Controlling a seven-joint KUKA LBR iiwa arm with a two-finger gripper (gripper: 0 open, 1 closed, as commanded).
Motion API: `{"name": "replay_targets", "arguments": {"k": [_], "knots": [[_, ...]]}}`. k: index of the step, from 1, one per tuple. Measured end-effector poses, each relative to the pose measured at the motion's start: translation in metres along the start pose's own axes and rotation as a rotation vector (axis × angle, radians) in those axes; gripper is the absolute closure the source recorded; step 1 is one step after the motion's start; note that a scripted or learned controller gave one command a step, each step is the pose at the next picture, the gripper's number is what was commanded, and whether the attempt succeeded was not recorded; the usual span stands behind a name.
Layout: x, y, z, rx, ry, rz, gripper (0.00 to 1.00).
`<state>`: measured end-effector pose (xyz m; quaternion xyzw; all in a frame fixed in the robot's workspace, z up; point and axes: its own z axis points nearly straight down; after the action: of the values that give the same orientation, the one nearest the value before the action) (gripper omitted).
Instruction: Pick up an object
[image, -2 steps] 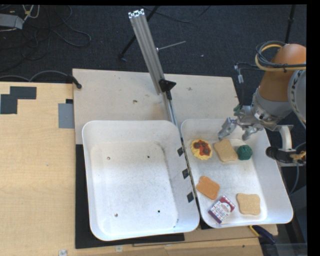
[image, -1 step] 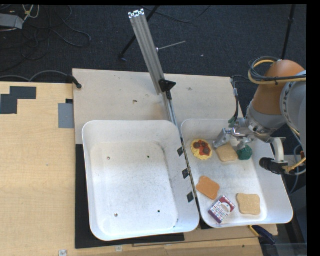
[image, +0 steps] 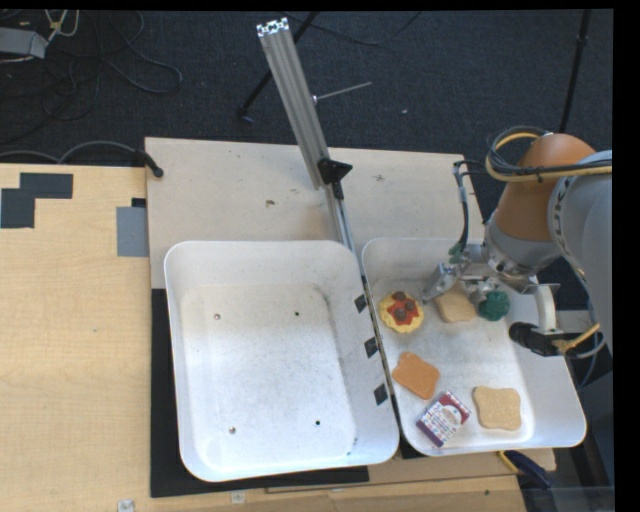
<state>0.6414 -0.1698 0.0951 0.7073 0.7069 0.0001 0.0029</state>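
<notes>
While the arm (image: 560, 215) reaches in over the right-hand bin (image: 560, 425), the jaws of the gripper (image: 462, 288) are lowered at the bin's far part, directly over a pale tan block (image: 456, 309). The state of the jaws cannot be told: the metal parts at the wrist merge with the block and with a green rounded piece (image: 493, 306) just beside it, on the side toward the arm. No object is seen lifted or clearly between the jaws.

Taking the tan block as landmark: a yellow toy pizza with red topping (image: 401, 312) lies just beside it, toward the left-hand bin (image: 260, 360). An orange wedge (image: 416, 375) lies nearer the camera and toward the divider. A toast-like slice (image: 497, 408) lies well nearer the camera, and a purple-and-white packet (image: 442, 418) is beside that slice.

Step judged in hand: descent and approach onto a candidate, most likely the tan block or the green piece; a grasp is not yet confirmed.

Next move, as judged: closure on one item alone would be called for, then a straight lift clear of the bin floor. Crowding of the block, green piece and pizza is noted as a risk of a pinch on two items or of a slip.
</notes>
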Motion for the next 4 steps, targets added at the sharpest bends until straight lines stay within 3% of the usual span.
{"name": "replay_targets", "arguments": {"k": [1,3,4], "knots": [[0.001,-0.002,-0.006,0.007,0.004,0.003,1.00],[0.004,0.000,-0.112,0.001,0.003,-0.001,1.00],[0.052,-0.029,-0.120,0.009,0.006,-0.004,1.00]]}}
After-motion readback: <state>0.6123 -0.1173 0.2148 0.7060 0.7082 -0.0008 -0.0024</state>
